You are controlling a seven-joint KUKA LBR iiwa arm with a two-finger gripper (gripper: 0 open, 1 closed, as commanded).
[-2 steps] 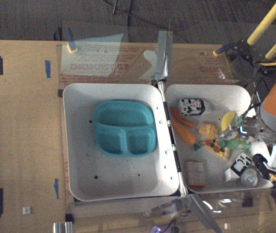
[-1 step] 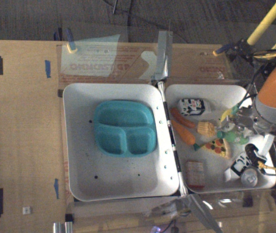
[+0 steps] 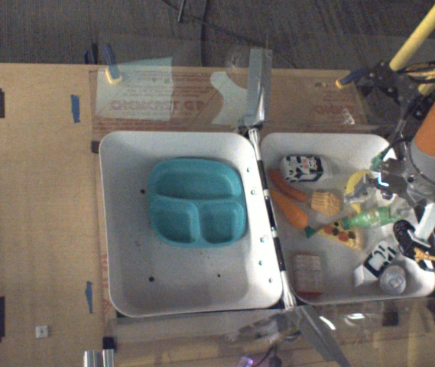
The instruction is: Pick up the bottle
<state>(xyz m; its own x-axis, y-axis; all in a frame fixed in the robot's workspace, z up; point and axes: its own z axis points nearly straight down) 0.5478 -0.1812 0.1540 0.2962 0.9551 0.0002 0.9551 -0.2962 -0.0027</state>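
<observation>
White bins sit side by side: the left bin (image 3: 118,228) holds a teal divided tray (image 3: 196,201); the right bin (image 3: 320,289) holds clutter. Its green bottle (image 3: 371,218) lies at the right, just beside the gripper (image 3: 391,193), whose grip state I cannot tell.

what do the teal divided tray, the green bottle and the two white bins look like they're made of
Teal tray: likely molded plastic, matte; uniform color, rounded compartment walls, no glare.
Green bottle: probably translucent plastic; it looks pale and see-through, though it is small and blurred.
White bins, left bin and right bin: seemingly thin plastic or coated metal, smooth and slightly glossy, with rounded rims; the view leaves it open.
</observation>
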